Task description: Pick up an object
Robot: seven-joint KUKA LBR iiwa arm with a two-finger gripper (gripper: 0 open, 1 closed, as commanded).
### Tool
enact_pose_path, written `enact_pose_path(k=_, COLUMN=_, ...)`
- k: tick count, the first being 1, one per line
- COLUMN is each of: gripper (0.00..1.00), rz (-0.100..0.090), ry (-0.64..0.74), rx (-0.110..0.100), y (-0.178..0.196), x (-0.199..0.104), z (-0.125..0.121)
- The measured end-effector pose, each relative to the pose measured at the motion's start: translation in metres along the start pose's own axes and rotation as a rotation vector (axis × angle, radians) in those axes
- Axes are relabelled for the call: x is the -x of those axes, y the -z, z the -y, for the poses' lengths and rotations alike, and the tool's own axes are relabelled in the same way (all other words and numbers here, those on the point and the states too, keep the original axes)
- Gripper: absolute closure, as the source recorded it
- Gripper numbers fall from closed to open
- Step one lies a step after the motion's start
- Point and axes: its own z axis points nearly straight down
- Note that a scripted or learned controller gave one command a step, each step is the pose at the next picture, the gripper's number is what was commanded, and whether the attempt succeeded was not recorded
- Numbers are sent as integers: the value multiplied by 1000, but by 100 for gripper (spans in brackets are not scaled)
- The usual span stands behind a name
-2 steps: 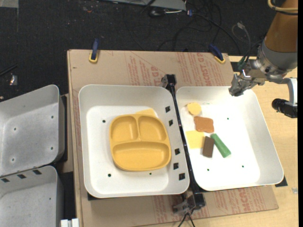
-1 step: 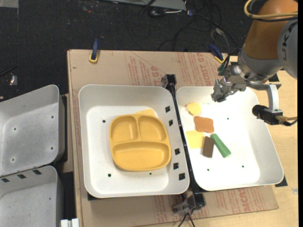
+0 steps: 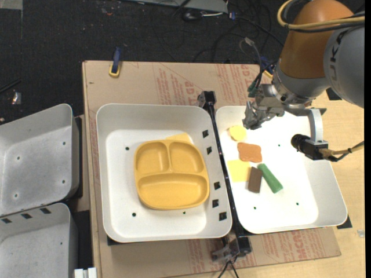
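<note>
The right bin (image 3: 301, 207) holds a round pale-yellow piece (image 3: 237, 133), an orange piece (image 3: 250, 152), a flat yellow square (image 3: 238, 171), a brown block (image 3: 254, 179) and a green block (image 3: 270, 178). My gripper (image 3: 253, 120) hangs over the bin's far left part, just right of and above the round yellow piece. Nothing shows between its fingers. The left bin (image 3: 116, 213) carries a yellow divided tray (image 3: 171, 174).
A black divider clamp (image 3: 207, 99) sits between the bins at the far side. A black camera mount (image 3: 307, 145) juts from the arm over the right bin. Grey lids (image 3: 35, 155) lie to the left of the bench. A blue-and-yellow clamp (image 3: 116, 62) sits at the bench's far corner.
</note>
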Motion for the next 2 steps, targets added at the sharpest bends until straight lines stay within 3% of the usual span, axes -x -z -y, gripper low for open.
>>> enact_pose_path(k=2, gripper=100, rz=-1, ry=2, rx=-1, y=-6, x=-119, z=37)
